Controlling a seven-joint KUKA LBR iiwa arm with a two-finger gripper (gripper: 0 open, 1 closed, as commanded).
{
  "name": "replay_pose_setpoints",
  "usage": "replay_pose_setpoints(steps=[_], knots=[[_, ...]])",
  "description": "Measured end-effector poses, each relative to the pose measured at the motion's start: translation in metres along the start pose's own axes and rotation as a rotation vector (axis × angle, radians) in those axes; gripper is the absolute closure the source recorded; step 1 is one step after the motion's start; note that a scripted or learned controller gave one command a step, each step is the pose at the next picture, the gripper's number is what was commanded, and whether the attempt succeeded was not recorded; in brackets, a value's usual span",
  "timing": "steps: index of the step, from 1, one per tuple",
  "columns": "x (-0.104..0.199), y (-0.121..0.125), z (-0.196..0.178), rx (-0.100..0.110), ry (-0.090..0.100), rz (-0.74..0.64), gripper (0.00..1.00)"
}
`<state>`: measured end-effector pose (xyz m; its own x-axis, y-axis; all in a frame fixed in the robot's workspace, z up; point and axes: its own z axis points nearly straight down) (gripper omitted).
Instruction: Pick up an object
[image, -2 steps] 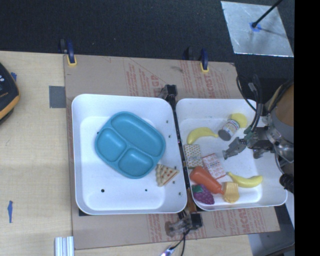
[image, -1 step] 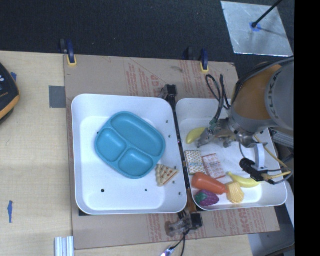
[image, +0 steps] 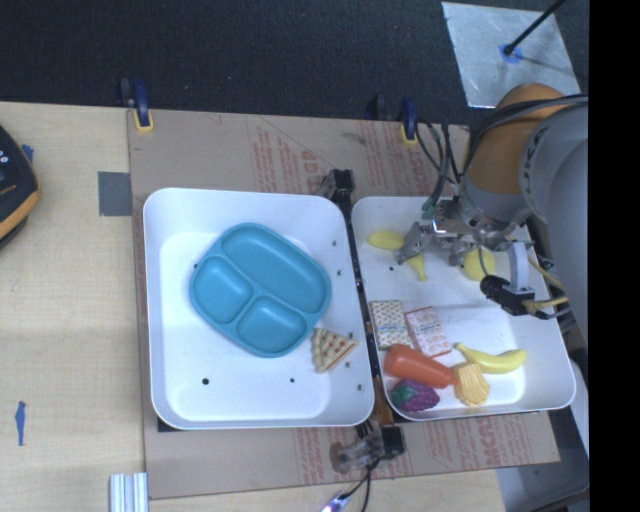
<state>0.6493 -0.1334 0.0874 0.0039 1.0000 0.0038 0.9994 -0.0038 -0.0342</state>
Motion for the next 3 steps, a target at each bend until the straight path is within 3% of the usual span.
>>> replay_pose_setpoints(steps=[1, 2, 3], knots=[[0.0, 0.001, -0.01, -0.005, -0.001, -0.006, 1.0], [0.018, -0.062, -0.073, -0.032, -0.005, -0.007, 1.0], [0.045, -0.08, -0.111, -0.032, -0.004, -0.008, 1.0]])
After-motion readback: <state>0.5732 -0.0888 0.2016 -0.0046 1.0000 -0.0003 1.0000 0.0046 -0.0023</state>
